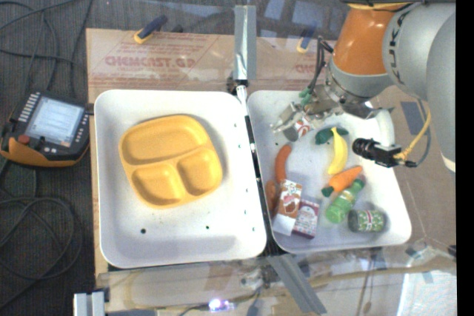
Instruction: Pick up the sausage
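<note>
the claw [290, 119] hangs low over the top part of the right bin [400, 229], at the end of the big grey and orange arm [385, 26] that comes in from the right. its two shiny fingers look spread apart, and nothing is between them. the sausage [282, 163] is just below the claw, a long orange-red thing lying almost straight up and down by the bin's left wall, not touching the fingers. further below the claw sit two small red boxes [298, 209] next to each other. to the right of the claw are a yellow banana [338, 150], a carrot [345, 179], a green bottle [342, 202] and a dark can [368, 219]. far to the left of the claw, the left bin [111, 233] holds a yellow tray [172, 159].
</note>
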